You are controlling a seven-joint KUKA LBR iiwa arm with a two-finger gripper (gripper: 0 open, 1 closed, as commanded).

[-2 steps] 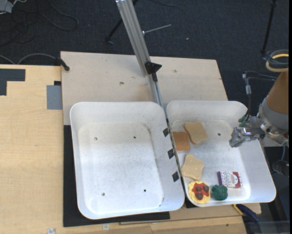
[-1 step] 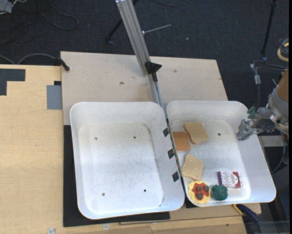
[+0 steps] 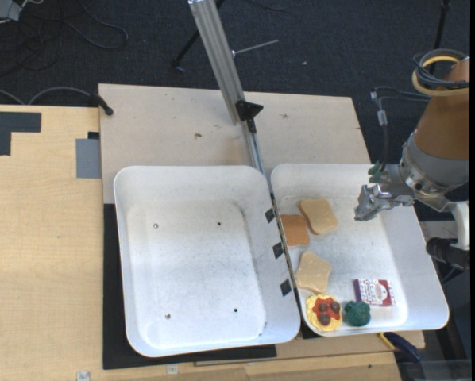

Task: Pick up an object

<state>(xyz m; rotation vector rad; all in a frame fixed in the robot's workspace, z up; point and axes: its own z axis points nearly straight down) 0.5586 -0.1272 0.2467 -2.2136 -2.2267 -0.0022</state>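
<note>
- Three bread slices [image 3: 318, 215], a pizza toy [image 3: 324, 311], a green ball [image 3: 357, 313] and a small packet [image 3: 373, 292] lying in the right bin [image 3: 428, 308].
- End effector [image 3: 368, 206] hovering above that bin's upper right part, touching nothing.
- Left bin [image 3: 134, 213] alongside on the worktop [image 3: 166, 125].

I could not make out from my feed how the end effector [image 3: 370, 205] had its tips set. The frame's right edge cut off the arm [image 3: 442, 125], and the small packet's [image 3: 374, 292] print was too tiny to read.
</note>
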